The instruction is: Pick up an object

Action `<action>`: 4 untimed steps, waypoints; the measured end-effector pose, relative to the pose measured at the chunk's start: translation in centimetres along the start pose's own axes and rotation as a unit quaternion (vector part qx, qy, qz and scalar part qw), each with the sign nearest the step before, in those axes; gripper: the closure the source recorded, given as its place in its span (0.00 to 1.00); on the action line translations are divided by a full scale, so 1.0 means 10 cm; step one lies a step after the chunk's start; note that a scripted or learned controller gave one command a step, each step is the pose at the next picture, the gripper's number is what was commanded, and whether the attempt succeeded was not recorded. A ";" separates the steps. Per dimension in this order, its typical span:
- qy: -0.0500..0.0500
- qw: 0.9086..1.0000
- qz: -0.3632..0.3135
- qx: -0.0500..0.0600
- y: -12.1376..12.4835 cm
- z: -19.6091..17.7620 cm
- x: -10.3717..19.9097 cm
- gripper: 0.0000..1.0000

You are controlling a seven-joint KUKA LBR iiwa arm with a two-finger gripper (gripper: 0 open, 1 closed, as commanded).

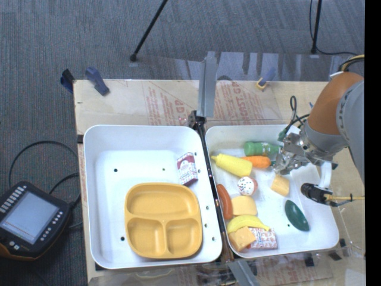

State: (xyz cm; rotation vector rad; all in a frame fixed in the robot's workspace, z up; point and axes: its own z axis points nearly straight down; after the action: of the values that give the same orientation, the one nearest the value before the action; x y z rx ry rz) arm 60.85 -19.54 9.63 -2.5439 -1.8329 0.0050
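My gripper (285, 161) hangs low over the right bin (324, 231), near its far right part. Just left of it lie a green bottle (259, 148) and an orange carrot (257, 161). A pale yellow wedge (280, 185) sits just below it. A yellow squeeze bottle (231, 164) and a white spotted ball (246, 186) lie further left. Nothing is visibly held.
The right bin also holds a red sausage (224, 201), a cheese block (244, 205), a banana (246, 222), a small printed packet (262, 238) and a dark green piece (296, 214). In the left bin (101, 159) are a yellow divided plate (162, 220) and a small carton (187, 168).
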 end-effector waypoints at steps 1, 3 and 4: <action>0.001 0.988 0.155 -0.004 0.11 -0.91 0.69 1.00; -0.001 0.999 0.043 0.002 -0.02 -0.98 1.13 1.00; -0.001 0.988 0.156 0.000 -0.11 -0.89 1.42 1.00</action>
State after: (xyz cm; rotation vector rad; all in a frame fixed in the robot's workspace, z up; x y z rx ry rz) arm 64.33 -5.75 18.56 -2.8010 -1.4137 0.0081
